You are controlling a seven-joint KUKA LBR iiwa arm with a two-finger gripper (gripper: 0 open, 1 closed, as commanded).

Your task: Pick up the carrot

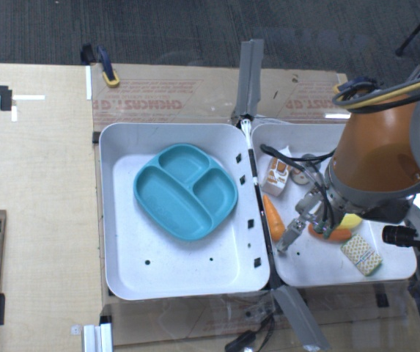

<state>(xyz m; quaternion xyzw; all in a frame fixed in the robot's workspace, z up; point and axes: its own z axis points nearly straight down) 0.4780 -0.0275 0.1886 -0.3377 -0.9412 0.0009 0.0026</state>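
Note:
The orange carrot [272, 217] lies in the right bin [327, 273], tight against its left wall, pointing toward the front. My gripper [293, 226] hangs just to the carrot's right, low over the bin floor. It is open, with nothing between its fingers. The carrot is beside the gripper, not inside it. The arm's orange band and grey wrist cover much of the bin's middle and right.
A small printed box [275, 176] sits behind the carrot. A yellow item [351, 222] and a red-orange item [332, 232] lie under the wrist, and a speckled sponge [361, 255] sits at front right. The left bin [122, 255] holds a teal divided plate [186, 191].

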